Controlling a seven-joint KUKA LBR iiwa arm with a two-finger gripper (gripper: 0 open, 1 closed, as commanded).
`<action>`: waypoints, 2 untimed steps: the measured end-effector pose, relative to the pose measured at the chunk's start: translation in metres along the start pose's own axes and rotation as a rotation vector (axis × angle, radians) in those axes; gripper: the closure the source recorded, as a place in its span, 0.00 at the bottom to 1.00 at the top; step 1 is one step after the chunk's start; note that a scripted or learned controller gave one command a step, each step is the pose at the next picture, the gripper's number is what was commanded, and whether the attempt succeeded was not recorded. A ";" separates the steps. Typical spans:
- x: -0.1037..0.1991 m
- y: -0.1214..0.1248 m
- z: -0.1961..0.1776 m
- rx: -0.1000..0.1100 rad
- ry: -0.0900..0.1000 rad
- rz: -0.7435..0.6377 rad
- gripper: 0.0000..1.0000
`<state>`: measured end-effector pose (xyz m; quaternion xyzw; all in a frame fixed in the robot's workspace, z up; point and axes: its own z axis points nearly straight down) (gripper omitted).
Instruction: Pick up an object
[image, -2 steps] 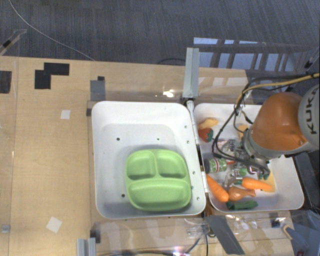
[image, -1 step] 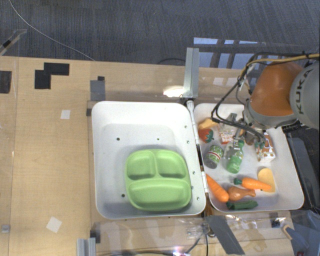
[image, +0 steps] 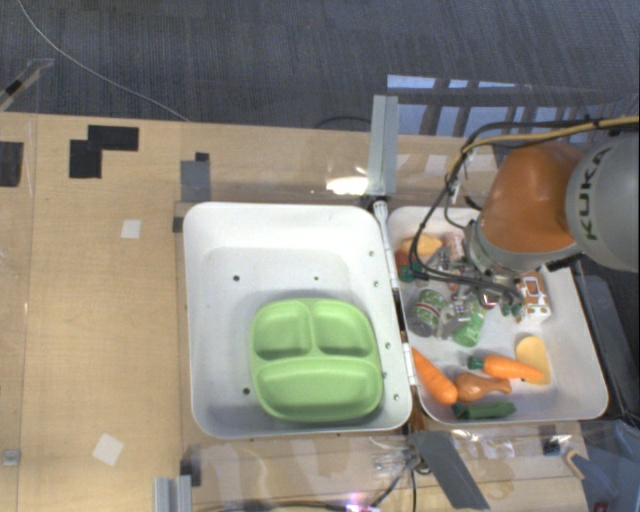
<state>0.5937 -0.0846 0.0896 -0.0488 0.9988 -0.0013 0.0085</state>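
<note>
1 camera, fixed above my bench (image: 90, 330), looking down at a slant. Far edge of the bench runs across the upper part of the frame, with dark carpet (image: 200, 50) beyond it along the top; near edge falls off the bottom. View is wide rather than close: both of my white bins fit whole, the left bin (image: 215, 240) at centre frame, the right bin (image: 580, 380) toward the right. Bare bench fills the left third. My arm (image: 530, 200) comes in from the right edge at upper right, seen from above, and covers the upper part of the right bin. No second view shares the scene.
</note>
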 end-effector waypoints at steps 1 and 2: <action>0.042 -0.002 -0.001 -0.001 -0.001 -0.033 0.00; 0.037 -0.005 -0.014 0.006 -0.015 -0.032 1.00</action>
